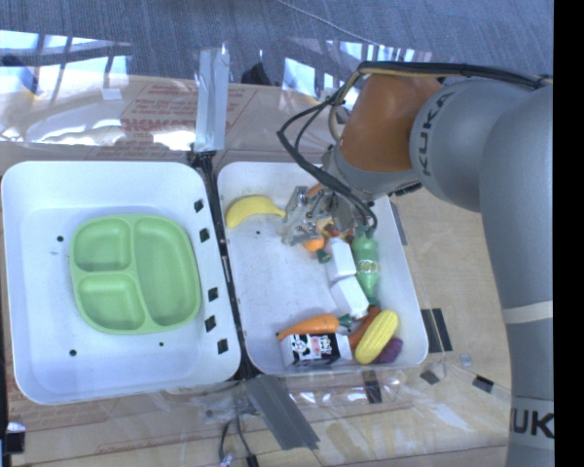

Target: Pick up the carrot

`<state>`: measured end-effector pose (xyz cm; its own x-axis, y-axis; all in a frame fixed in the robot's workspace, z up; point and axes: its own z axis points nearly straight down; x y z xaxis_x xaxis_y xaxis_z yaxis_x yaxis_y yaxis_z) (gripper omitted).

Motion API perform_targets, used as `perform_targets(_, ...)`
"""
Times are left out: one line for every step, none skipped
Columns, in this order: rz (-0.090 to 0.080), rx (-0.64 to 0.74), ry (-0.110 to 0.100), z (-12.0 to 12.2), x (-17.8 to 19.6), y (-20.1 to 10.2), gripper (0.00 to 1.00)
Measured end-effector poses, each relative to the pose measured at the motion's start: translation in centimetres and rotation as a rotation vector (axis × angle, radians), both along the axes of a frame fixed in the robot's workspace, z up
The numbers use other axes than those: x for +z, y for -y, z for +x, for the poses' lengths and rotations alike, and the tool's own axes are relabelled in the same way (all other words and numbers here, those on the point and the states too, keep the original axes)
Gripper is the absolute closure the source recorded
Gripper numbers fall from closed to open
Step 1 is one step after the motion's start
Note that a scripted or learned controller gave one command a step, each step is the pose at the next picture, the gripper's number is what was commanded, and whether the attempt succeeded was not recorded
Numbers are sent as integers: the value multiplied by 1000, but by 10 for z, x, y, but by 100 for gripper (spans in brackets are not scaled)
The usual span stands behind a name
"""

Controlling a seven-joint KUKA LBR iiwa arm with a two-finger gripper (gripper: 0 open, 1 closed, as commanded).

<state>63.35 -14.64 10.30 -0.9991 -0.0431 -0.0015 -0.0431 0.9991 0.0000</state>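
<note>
- The slim orange plastic carrot (309,325) lies near the right white bin's (273,275) front edge, touching the black-and-white carton (312,347).
- Probably light, stiff and smooth; grip across its thicker middle.
- The metal two-finger gripper (310,224) hangs near the back edge; finger state unclear.

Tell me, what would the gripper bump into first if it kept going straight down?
Probably the small orange thing right under the gripper, then the right bin floor. Depth is hard to judge from above. The carrot lies further off, near the bin's front.
</note>
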Motion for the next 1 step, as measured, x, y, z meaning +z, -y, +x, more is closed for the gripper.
perform_targets(0,-148,-1,-16,38,-15,100)
